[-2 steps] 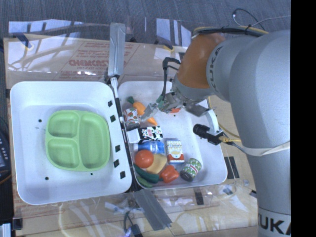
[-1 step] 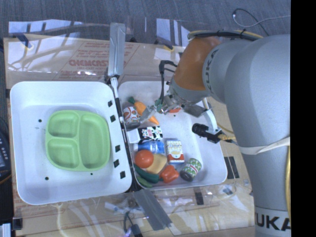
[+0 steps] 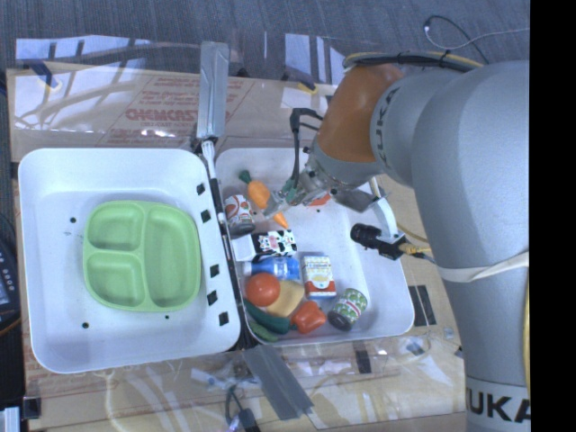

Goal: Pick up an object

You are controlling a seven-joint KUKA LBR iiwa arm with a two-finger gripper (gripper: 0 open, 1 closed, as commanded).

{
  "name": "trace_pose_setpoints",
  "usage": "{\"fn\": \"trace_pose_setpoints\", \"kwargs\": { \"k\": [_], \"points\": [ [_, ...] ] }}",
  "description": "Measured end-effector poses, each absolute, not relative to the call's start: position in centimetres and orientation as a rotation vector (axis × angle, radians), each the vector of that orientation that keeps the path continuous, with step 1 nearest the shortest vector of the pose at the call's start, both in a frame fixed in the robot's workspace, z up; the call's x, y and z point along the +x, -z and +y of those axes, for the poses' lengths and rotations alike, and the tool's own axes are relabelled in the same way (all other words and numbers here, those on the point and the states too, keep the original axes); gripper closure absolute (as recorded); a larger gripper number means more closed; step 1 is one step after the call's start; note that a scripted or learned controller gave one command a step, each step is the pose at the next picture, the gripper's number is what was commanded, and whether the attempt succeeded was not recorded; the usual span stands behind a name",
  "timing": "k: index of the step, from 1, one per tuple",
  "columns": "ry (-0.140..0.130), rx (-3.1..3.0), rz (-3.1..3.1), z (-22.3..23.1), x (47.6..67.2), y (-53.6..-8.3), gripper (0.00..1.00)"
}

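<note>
Gripper hangs low over the right bin, near that bin's eleven o'clock corner, with the grey arm and its orange band crowding in from three o'clock. Whether it is spread or closed I cannot tell, because the wrist hides much of it and the tip blurs into what lies beneath.

An orange carrot toy lies just beside the tip at its nine o'clock, and something small and orange sits at the tip's five o'clock. I cannot tell whether either is touched, and nothing can be seen clamped and raised.

Judged from this, the pick is not yet done: the approach looks made, while the grasp and the lift remain.

Other candidates lie in a heap toward six o'clock in the same bin: a cow-patterned carton, a blue packet, a tomato, a small red-labelled box and a green-labelled can.

At nine o'clock, the left bin holds a green divided plate.
</note>
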State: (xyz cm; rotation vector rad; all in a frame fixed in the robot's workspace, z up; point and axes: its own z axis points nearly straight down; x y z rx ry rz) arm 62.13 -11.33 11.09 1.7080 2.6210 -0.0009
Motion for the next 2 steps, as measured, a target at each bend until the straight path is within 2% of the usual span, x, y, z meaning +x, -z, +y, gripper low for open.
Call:
{"fn": "trace_pose_setpoints", "kwargs": {
  "k": [1,2],
  "points": [
    [0.001,1.993,2.428,-5.25,65.7,-19.25,1.0],
    [0.001,1.993,2.429,-5.24,65.69,-19.22,0.0]
  ]
}}
